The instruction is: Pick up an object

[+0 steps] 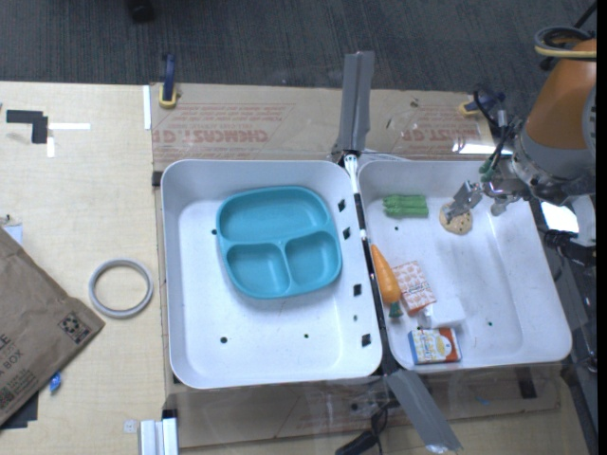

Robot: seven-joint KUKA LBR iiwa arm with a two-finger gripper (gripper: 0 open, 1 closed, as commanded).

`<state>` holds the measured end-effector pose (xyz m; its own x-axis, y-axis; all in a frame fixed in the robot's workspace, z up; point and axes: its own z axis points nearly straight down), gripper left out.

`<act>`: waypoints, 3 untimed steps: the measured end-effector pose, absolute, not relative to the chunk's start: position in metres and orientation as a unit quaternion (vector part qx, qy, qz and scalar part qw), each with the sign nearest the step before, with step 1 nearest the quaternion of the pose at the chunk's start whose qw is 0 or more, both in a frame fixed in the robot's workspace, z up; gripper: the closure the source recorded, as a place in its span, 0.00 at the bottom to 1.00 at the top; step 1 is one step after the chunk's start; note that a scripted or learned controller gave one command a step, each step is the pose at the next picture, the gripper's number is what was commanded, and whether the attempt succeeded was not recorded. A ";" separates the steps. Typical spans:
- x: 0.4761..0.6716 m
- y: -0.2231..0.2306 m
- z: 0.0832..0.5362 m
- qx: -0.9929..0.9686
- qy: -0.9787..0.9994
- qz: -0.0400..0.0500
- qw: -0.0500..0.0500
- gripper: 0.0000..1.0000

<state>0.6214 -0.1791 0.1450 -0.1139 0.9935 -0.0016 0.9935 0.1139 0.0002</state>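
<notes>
Cookie (456,220), far in the right bin (531,320), lies just under the gripper (467,197); whether the gripper is open or grasps it I cannot tell. It looks light, stiff, probably crumbly; best pinched gently across its rim.

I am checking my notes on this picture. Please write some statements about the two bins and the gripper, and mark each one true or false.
1. The blue divided plate lies in the left bin. True.
2. The carrot lies on the plate. False: it lies in the right bin, along its left wall.
3. The gripper is just above the cookie. True.
4. The green object is beside the tape ring. False: the ring lies outside the bins.
</notes>
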 end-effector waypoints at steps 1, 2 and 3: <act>0.656 -0.209 0.092 0.654 0.756 0.000 0.000 0.00; 0.653 -0.196 0.093 0.677 0.736 0.000 0.001 0.00; 0.659 -0.201 0.101 0.709 0.706 0.000 0.001 0.00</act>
<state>0.6591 -0.2008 0.1012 0.0041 1.0000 -0.0019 1.0000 -0.0041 0.0010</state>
